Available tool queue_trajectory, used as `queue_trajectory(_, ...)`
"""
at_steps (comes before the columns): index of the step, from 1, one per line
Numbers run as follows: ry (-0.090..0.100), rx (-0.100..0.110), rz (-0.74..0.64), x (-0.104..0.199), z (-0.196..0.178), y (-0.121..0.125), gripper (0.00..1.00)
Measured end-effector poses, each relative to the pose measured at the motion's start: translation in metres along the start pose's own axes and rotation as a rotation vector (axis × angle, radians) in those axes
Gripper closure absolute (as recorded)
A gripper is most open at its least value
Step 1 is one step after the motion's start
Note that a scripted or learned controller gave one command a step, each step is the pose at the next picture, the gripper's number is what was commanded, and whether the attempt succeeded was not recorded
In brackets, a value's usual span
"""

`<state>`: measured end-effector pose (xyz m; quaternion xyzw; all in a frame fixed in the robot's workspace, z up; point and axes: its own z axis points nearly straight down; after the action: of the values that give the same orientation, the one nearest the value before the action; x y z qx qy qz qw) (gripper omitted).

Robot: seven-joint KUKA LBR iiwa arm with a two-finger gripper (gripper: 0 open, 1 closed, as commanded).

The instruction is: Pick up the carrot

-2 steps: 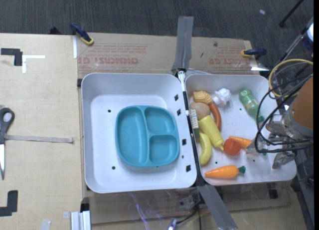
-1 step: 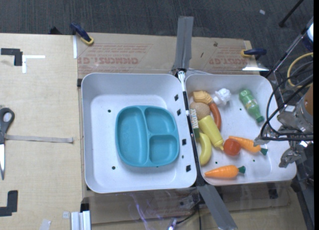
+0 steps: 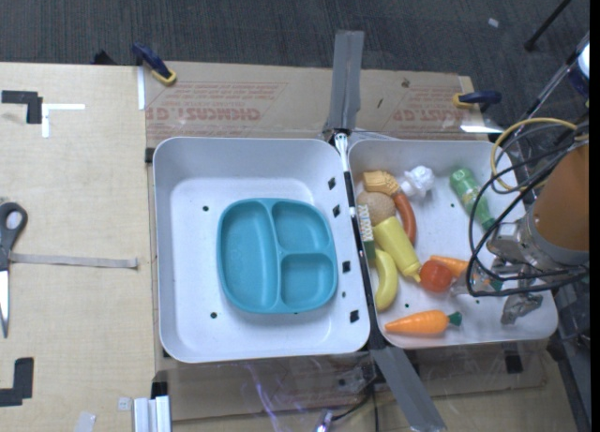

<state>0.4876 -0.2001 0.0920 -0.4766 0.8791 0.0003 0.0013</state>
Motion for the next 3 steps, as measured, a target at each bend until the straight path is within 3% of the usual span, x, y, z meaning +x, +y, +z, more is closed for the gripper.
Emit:
queue_trajectory(1, -0.003, 0.004, 0.246, -0.029, -0.001, -0.047, 0.0)
queue_trajectory(2, -0.008, 0.007, 0.249, -0.031, -0.012, -0.048, 1.0)
queue_trajectory(3, 0.0, 0.0, 0.06, -0.021, 0.0, 0.0, 1.0)
